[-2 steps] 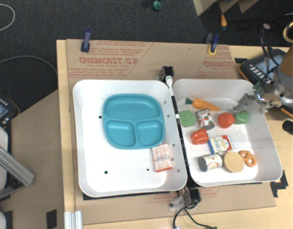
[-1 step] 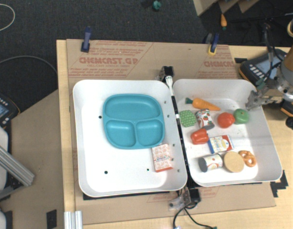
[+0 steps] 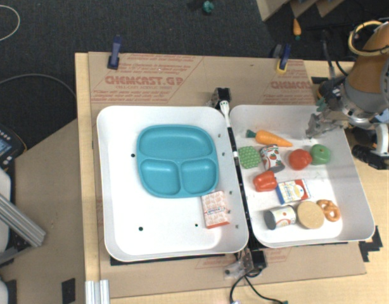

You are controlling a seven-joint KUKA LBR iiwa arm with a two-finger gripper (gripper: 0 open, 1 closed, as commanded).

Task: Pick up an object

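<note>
Well, the claw [image 3: 320, 124] hangs over the right bin's [image 3: 356, 189] far corner; whether it is spread or closed I cannot tell. Nearest it lies the carrot [image 3: 272, 138], its long axis across the bin, tip pointing right. It looks light, stiff and slick; I'd grip its thick middle.

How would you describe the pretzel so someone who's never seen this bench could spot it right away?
Start with the right white bin, the one crowded with toy food. Go to its near right corner, where the pretzel lies against a round tan disc. It is the only brown, twisted, looped piece there; its neighbours are solid shapes like the disc and the small cartons.
</note>
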